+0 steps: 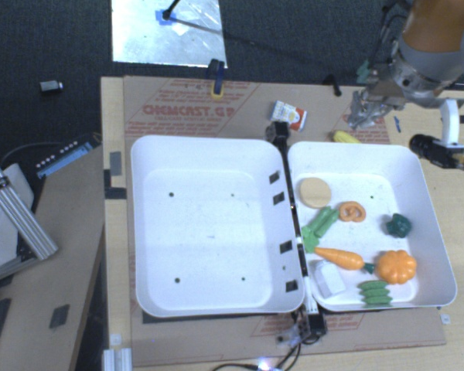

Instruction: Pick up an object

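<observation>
Left bin (pixel 209 230): shallow white plastic, rounded corners, floor bare, wide open room inside.

Right bin (pixel 417 176): same make, touching the left bin along a black-clipped seam. Its far half is open floor; the toys crowd the near half.

Arm (pixel 437 22): grey with orange band, above the bench beyond the right bin's far rim. Gripper (pixel 363 117) hangs over the cardboard outside the bin, holding nothing visible; cannot tell whether it is released or clenched.

Contents of right bin, all plastic toy food:
- pumpkin (pixel 396 266), orange, ribbed, near the front right wall;
- carrot (pixel 340 258), lying beside it;
- green pod (pixel 320 225), slanted near the seam;
- tan disc (pixel 315 192);
- white block (pixel 327 278);
- green pea pod (pixel 374 292) at the front rim;
- dark green piece (pixel 398 225);
- pretzel (pixel 352 212).

Yellow piece (pixel 345 137) lies outside the far rim.
</observation>
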`<state>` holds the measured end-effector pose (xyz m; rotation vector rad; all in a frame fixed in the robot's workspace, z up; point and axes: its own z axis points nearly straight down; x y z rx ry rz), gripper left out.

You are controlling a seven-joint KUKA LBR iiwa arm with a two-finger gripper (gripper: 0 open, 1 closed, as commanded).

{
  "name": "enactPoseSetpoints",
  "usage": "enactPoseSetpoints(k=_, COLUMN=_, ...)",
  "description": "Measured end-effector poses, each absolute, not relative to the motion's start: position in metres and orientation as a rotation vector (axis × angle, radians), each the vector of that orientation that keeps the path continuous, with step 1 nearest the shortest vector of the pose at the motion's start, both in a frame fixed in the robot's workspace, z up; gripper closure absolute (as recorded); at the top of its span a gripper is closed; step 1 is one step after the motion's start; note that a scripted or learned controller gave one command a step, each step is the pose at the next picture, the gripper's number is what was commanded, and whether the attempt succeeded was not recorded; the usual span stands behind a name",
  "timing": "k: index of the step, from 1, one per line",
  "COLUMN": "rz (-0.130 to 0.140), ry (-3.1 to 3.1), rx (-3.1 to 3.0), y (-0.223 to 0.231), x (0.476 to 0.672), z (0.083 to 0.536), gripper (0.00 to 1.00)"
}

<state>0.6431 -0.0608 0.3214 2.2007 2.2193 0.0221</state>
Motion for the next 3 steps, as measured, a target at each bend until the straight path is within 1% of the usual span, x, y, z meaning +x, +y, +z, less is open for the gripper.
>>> enactPoseSetpoints(k=1, rz=0.021, ry=2.231, rx=2.200, y=0.025, x=0.645, z=0.416, gripper=1.00)
enactPoseSetpoints(k=2, rz=0.005, ry=2.226, rx=2.212, y=0.033, x=0.670, z=0.416, gripper=1.00)
enactPoseSetpoints(k=3, rz=0.013, ry=2.234, rx=2.206, y=0.114, x=0.652, z=0.470, gripper=1.00)
